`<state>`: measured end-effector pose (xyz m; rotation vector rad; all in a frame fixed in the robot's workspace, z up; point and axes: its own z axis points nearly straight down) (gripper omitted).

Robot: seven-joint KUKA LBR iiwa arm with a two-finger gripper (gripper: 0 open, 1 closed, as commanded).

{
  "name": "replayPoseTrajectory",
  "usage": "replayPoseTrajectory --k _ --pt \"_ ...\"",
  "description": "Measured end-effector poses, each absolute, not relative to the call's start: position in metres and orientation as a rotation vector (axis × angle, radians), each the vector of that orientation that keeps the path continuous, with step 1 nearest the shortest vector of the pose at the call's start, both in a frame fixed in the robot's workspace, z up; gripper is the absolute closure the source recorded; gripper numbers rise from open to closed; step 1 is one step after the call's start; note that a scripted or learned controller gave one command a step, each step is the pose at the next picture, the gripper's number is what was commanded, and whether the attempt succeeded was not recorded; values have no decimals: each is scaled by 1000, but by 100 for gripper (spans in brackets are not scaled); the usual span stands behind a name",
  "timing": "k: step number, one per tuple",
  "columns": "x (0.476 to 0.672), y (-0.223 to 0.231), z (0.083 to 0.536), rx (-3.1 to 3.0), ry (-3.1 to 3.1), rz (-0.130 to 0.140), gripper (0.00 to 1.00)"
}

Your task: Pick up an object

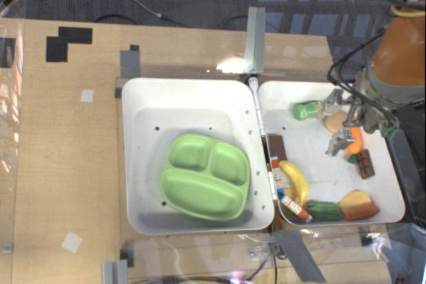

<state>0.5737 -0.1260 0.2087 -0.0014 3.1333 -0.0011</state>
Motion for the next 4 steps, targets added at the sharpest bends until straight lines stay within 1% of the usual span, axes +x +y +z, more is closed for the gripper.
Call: replayPoseTrajectory --k 1,2,3,4 --pt "642 -172 124 -192 3101 -15 0" --pt "602 -207 98 -134 3111 -10 0" --pt "581 -206 98 -110 3108 -13 0" --pt "569 -206 98 -101 3108 -15 0"
